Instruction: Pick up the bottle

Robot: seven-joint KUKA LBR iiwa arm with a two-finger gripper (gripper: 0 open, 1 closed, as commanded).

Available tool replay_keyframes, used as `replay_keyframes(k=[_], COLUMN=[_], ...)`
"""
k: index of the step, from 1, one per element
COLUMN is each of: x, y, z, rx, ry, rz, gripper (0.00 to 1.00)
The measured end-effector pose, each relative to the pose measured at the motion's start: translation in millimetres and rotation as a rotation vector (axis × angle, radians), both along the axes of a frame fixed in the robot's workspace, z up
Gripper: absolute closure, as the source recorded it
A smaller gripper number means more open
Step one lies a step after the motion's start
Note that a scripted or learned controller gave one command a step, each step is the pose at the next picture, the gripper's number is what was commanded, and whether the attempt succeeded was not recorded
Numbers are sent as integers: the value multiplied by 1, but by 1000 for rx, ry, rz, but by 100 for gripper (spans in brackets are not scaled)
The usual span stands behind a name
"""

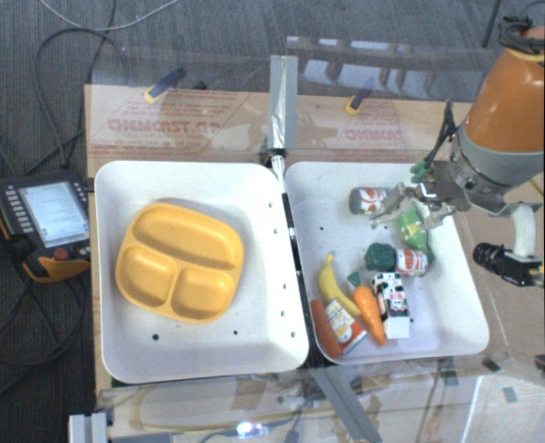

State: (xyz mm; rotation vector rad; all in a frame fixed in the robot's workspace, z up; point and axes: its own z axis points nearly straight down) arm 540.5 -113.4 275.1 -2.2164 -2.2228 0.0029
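The bottle [413, 231], green and likely light, slick plastic, lies in the right bin [456, 335], just above the small can [410, 262]. Best taken across its body. The hand [418, 195] hovers at the bottle's upper end; I cannot tell its state. One bottle, two cans, one banana [333, 284], one carrot [368, 312], one yellow tray [180, 262].

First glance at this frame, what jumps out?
The big yellow three-compartment plastic tray sits alone in the left white bin. The right white bin holds a clutter of small toy foods: a yellow banana, an orange carrot, two small cans and a red bottle at its near-left corner. The grey-and-orange arm's gripper hangs over that bin's far side, near the cans, well away from the bottle.
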Motion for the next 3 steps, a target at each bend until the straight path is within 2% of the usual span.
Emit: replay_keyframes(k=[1,2,3], x=[35,53,12], y=[-41,-96,-59], z=[-60,-167,-176], rx=[-2,1,0], ry=[0,1,1], rz=[-37,-156,-354], gripper=[0,0,0])
